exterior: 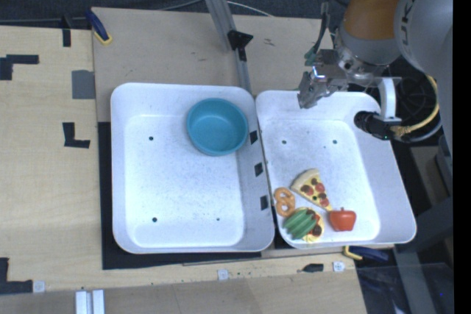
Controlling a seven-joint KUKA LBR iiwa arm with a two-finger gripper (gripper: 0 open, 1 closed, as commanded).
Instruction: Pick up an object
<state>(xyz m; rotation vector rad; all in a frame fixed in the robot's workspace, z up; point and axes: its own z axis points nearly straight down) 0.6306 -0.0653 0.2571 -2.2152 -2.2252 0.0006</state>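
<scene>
My gripper (307, 95) hangs over the far edge of the right bin (335, 132), with nothing visible between its fingers. At the near end of that bin lie a pizza slice (312, 187), a pretzel (284, 200), a green vegetable piece (302, 223) and a red tomato-like piece (342, 219). These lie well below the gripper in the view, apart from it. A blue bowl (216, 126) sits upright in the far right corner of the left bin (154, 180).
A grey metal pole (221, 11) slants down to the gap between the bins at the back. A black cable and white fitting (383, 118) hang off the arm at the right bin's right rim. Tape marks dot the bench at left.
</scene>
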